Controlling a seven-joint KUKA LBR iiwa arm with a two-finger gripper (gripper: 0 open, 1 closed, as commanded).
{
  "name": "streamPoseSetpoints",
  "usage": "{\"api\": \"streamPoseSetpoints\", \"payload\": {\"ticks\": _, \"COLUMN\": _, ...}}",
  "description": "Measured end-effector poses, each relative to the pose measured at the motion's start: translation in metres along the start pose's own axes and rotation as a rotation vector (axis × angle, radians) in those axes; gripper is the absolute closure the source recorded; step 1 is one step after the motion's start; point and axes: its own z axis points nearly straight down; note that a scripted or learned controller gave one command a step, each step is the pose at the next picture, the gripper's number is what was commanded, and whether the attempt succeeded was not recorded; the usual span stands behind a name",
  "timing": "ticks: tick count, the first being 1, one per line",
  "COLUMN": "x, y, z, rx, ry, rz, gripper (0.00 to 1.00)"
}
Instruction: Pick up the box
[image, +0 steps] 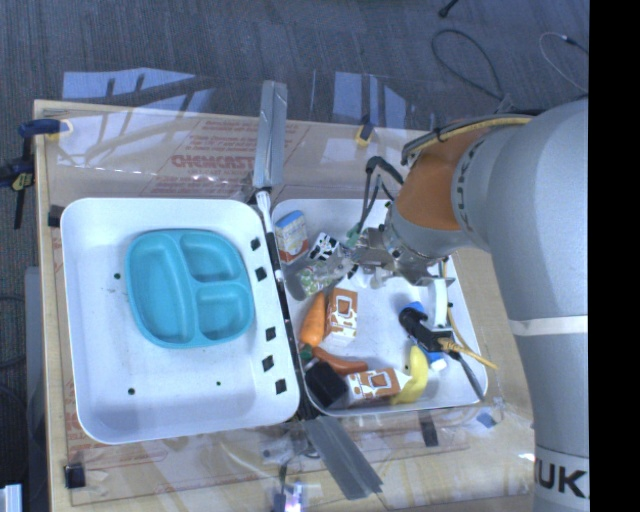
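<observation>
The one grey arm (520, 200) reached in from the right and carried its gripper (362, 262) low over the right bin (385, 318), one of two white bins. The left bin (80, 300) lay well to the left of the gripper and held a single blue divided tray (190, 285). Whether the gripper was open or closed could not be told, since the wrist hid its tip, and nothing showed in its grasp. The move appeared to turn on one relation: the nearer orange-and-white box (342, 314) lay just below the gripper and slightly to its left, apart from it. Its long axis ran roughly up and down the view, leaning a little. A second box (377, 384), probably of the same kind, lay farther below the gripper with its long axis running side to side, which made two boxes. Around them were one yellow banana (418, 372) below and to the right of the gripper and one black item (322, 382) below and to its left. One orange carrot-like piece (313, 322) touched the nearer box's left side, and one small cup (291, 236) stood to the gripper's upper left.
</observation>
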Motion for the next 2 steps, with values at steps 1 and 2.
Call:
{"api": "streamPoseSetpoints", "payload": {"ticks": 1, "x": 0.0, "y": 0.0, "z": 0.0, "rx": 0.0, "ry": 0.0, "rz": 0.0, "gripper": 0.0}}
{"api": "streamPoseSetpoints", "payload": {"ticks": 2, "x": 0.01, "y": 0.065, "z": 0.026, "rx": 0.008, "ry": 0.002, "rz": -0.04, "gripper": 0.0}}
